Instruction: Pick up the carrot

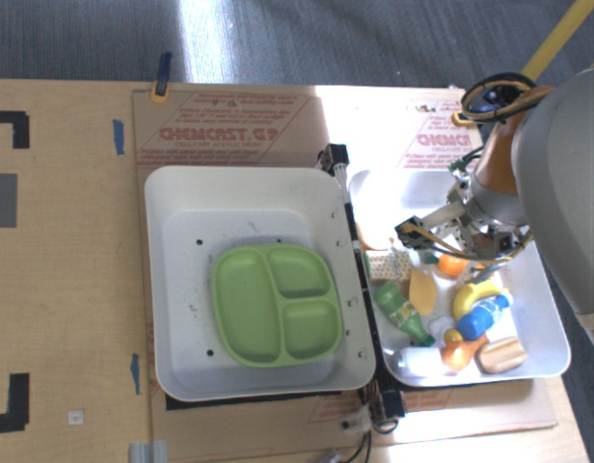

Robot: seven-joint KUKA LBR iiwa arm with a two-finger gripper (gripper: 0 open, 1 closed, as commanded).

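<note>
Currently the grey arm (557, 162) with its orange band reaches in from the right and hangs low over the right-hand white bin (553, 345). Its tool (442, 242) sits among the toy foods near the middle of that bin, but whether it is released or clenched I cannot tell, since wires and the wrist body crowd the view there. The carrot (463, 350), an orange piece with a paler tip, lies in the near part of the right bin, well clear of the tool, between a blue bottle (485, 314) and a tan bread roll (500, 355). A yellow banana (471, 295) rests just above the bottle, and a green bottle (405, 312) lies near the bin's left wall. The left bin (172, 258) holds a green divided plate (276, 304), lying flat. Both bins stand on the cardboard-covered table (66, 258).
</note>
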